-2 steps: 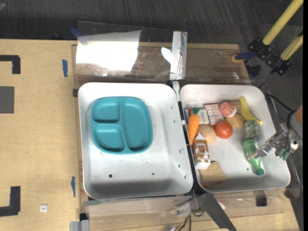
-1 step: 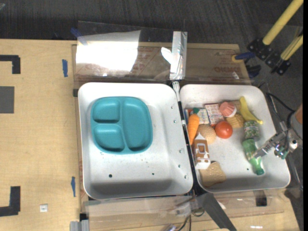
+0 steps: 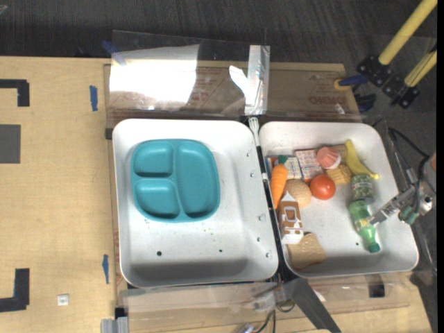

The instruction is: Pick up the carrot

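The orange carrot (image 3: 278, 184) lies along the left wall of the right bin (image 3: 399, 252), its tip pointing toward the near side. It touches a tan bread-like piece (image 3: 299, 191) on its right. My gripper (image 3: 383, 215) hangs low over the right side of this bin, beside a green bottle (image 3: 365, 222). It is well to the right of the carrot, with nothing seen in its grasp.
The right bin also holds a red tomato (image 3: 322, 186), a yellow banana (image 3: 359, 159), a pink item (image 3: 328, 157), small printed boxes (image 3: 291, 217) and a brown cookie (image 3: 306, 250). In the left bin (image 3: 239, 245) sits a teal divided plate (image 3: 176, 179).
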`<state>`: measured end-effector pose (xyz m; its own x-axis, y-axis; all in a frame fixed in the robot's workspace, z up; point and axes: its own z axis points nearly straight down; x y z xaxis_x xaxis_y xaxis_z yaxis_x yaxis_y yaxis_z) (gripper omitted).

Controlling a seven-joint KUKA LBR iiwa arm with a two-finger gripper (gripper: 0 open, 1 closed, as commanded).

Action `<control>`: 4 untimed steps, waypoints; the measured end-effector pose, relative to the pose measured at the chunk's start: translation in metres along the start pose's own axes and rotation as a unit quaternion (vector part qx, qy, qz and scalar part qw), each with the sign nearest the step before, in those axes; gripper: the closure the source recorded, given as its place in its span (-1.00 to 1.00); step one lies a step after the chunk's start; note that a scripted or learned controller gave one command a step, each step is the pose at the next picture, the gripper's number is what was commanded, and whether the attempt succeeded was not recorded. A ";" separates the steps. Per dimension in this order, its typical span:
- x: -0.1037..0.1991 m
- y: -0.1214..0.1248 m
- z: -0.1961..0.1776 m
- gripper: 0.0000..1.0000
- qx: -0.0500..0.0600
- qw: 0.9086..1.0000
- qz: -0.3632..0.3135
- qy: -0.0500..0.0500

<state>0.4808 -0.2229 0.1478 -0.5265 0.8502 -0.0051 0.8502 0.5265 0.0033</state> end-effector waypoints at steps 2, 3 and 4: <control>0.000 -0.001 -0.001 1.00 0.001 0.998 0.067 0.002; -0.001 -0.001 -0.004 1.00 0.000 0.997 0.082 0.001; -0.006 0.009 -0.005 1.00 0.001 0.995 0.099 0.001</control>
<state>0.4917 -0.2231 0.1534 -0.3477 0.9376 -0.0024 0.9376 0.3477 0.0029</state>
